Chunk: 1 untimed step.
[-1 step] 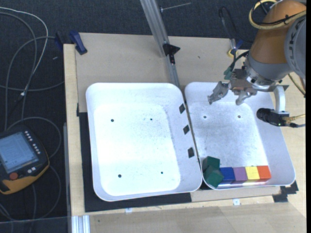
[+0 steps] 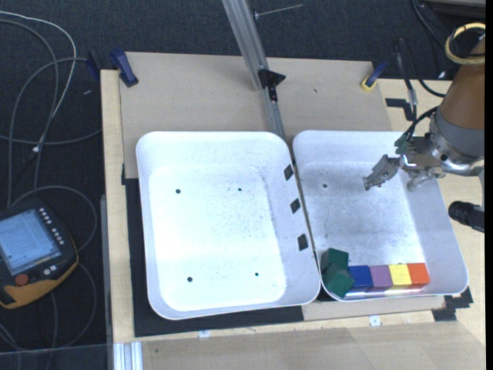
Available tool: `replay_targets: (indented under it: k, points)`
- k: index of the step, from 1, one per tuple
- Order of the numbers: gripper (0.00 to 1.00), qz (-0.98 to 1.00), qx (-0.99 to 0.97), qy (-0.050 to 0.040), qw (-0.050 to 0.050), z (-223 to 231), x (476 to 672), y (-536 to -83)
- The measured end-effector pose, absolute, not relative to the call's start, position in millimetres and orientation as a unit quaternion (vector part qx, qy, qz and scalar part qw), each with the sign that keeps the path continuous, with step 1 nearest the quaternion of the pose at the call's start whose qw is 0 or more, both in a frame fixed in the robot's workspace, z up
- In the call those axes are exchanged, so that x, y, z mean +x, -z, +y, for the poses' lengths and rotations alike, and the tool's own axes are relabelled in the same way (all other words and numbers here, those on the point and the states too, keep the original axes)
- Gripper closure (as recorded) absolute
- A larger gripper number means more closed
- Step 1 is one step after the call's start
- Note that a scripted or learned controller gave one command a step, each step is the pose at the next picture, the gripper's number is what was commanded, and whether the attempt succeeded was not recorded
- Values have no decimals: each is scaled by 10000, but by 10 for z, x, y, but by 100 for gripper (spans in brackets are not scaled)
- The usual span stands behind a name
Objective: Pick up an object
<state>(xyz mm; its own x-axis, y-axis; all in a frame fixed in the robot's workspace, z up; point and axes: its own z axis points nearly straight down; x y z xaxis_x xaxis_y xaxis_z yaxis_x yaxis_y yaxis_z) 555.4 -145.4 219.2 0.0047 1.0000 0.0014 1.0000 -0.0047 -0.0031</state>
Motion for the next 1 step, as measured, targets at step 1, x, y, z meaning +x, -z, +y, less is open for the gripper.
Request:
replay_targets:
  k: [1]
  points:
    - [0, -7068, -7074, -24, 46, -1538, 5589, -982]
